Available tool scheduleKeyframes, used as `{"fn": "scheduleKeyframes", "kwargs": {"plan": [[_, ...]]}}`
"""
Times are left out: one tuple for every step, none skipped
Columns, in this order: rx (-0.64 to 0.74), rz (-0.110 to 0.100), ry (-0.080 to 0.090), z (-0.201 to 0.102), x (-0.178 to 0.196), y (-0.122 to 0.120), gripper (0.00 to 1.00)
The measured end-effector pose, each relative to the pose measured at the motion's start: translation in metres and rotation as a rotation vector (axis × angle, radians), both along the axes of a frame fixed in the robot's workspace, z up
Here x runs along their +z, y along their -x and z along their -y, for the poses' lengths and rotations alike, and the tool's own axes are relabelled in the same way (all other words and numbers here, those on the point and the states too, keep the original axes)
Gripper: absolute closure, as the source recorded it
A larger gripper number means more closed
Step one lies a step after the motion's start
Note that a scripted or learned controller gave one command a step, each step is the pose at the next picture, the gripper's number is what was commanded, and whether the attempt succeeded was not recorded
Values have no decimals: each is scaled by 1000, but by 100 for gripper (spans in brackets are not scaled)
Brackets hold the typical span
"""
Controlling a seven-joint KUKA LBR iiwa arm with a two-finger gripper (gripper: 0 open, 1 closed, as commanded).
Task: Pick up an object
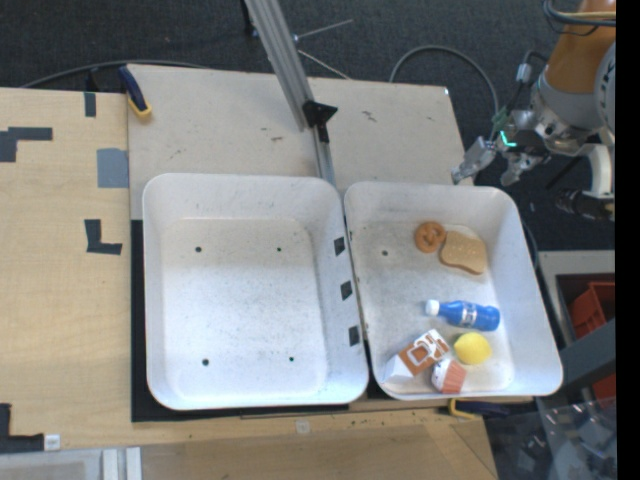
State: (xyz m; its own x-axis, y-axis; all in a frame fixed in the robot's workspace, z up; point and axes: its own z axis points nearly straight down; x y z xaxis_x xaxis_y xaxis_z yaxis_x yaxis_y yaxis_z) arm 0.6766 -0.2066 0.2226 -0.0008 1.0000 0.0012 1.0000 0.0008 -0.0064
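Observation:
The right bin (375, 268) holds several objects. A small brown pretzel-like piece (430, 235) lies beside a tan bread slice (465, 252) in its upper part. Lower down lie a blue bottle with a white cap (465, 314), a yellow lemon (473, 348), an orange and white carton (424, 353) and a small orange-red cup (449, 375). My gripper (493, 160) hangs above the bin's far right corner, outside the rim, with its two fingers spread apart and nothing between them.
The left bin (240, 288) stands beside the right one. A slanted metal pole (285, 53) crosses the back of the bench above the bins' shared edge. A blue and yellow tool (135, 93) lies at the back left. Cables run behind.

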Motion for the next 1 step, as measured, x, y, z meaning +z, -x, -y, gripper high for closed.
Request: {"fn": "scheduleKeyframes", "kwargs": {"plan": [[1,4,3,0,3,-1,0]]}}
